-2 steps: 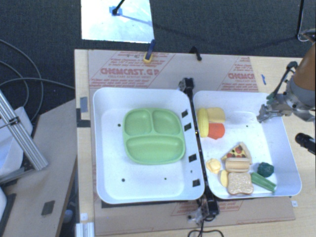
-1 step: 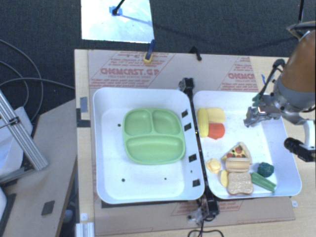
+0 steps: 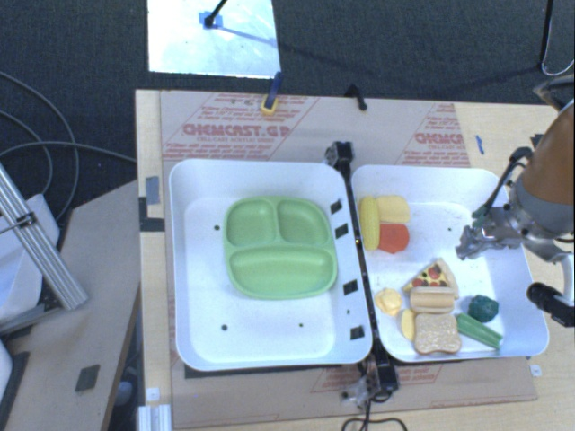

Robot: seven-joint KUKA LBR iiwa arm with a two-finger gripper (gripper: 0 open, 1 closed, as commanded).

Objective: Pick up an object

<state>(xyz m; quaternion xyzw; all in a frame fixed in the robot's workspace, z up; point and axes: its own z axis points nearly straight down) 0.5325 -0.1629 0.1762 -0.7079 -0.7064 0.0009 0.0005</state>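
**Ana:** What step was the robot on?

**Ben:** It looked like the approach. The gripper (image 3: 467, 243) sat over the right bin (image 3: 517, 341), above bare white floor near its right side, with nothing between its fingers. Whether those fingers were apart or together could not be told at that size.

**Ana:** Where were the things it could pick?

**Ben:** All in the right bin. A yellow corn cob (image 3: 368, 222), a yellow block (image 3: 393, 208) and a red block (image 3: 393, 238) lay close together by the bin's left wall. Nearer the front sat a pizza slice (image 3: 433, 275), a hot dog bun (image 3: 432, 299), a slice of toast (image 3: 437, 332), a small yellow piece (image 3: 389, 301), a dark green broccoli floret (image 3: 483, 308) and a green pod (image 3: 479, 330).

**Ana:** What did the next move call for?

**Ben:** Probably choosing one item, shifting over it and lowering. The pizza slice lay nearest the gripper.

**Ana:** Anything in the way?

**Ben:** The front cluster was crowded, with pieces touching, so the fingers might catch a neighbour. The left bin (image 3: 202, 330) held a green divided plate (image 3: 278, 245), well apart from the gripper.
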